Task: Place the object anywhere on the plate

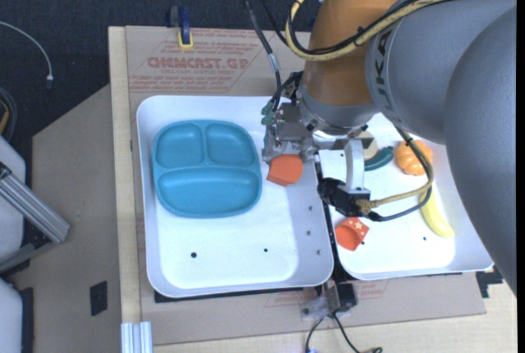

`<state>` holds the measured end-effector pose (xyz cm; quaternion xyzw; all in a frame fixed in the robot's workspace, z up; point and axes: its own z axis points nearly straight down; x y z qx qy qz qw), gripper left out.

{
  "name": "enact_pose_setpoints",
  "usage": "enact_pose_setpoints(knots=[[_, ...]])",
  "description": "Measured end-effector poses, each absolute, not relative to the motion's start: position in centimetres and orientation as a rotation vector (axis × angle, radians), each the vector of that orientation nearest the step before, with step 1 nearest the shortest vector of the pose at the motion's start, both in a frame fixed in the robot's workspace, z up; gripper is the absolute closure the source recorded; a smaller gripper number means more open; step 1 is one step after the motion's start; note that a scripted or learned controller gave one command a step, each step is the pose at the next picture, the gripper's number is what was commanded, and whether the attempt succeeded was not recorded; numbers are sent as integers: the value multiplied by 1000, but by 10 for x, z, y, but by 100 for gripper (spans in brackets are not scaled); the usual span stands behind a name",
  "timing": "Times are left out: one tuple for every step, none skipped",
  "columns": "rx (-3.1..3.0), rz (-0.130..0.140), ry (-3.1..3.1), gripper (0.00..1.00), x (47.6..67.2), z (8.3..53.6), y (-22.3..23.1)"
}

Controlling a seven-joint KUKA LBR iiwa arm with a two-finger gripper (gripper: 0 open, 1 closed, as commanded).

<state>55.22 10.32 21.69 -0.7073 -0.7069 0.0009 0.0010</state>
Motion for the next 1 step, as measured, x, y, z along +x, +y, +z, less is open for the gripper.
enact_pose_setpoints(knots=[[-2221, 3, -2219, 0, 552, 217, 103]])
